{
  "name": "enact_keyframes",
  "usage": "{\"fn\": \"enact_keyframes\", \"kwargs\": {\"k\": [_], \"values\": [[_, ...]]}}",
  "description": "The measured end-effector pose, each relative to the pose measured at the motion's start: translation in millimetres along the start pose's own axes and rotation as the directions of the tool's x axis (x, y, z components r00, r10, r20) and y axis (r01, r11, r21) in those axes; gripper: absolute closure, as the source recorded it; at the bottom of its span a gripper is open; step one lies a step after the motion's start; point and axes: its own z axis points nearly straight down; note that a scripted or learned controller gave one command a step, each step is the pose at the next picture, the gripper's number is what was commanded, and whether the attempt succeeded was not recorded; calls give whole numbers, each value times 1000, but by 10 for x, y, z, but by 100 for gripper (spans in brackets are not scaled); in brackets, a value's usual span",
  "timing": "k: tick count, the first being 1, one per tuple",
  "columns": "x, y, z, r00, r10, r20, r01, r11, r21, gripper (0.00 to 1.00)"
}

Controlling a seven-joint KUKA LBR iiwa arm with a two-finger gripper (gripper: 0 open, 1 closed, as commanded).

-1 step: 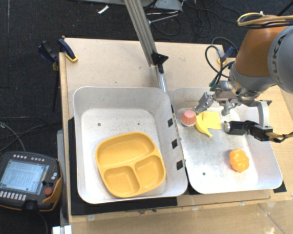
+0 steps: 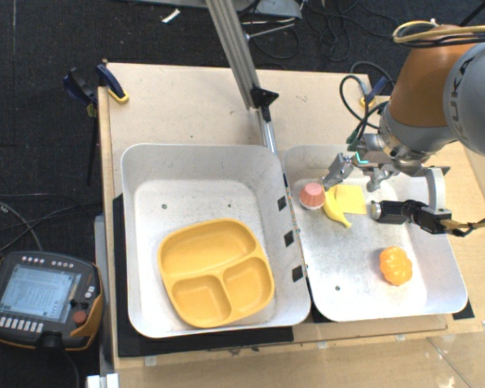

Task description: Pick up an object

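Note:
In the right bin [image 2: 420,297] lie three things. A small pink round piece [image 2: 311,195] rests near the bin's left wall. Right beside it is a yellow banana-shaped piece [image 2: 344,201]. An orange lumpy piece [image 2: 395,265] sits nearer the front right. My gripper [image 2: 357,176] hangs at the back of this bin, just above and behind the yellow piece, with its fingers [image 2: 337,170] spread open and nothing between them.
The left bin [image 2: 145,184] holds a yellow divided tray [image 2: 217,271] at its front. A slanted metal pole [image 2: 238,51] crosses over the bench behind the bins. A blue and yellow clamp [image 2: 105,83] grips the bench's far left corner.

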Motion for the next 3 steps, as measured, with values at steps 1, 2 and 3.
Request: {"fn": "enact_keyframes", "kwargs": {"k": [1, 2, 3], "values": [[-4, -9, 644, 1000, 1, 0, -1, 1000, 6, 0], [1, -13, 1095, 1000, 1, 0, -1, 1000, 3, 0], [1, -2, 969, 1000, 1, 1, -1, 1000, -1, 100]]}}
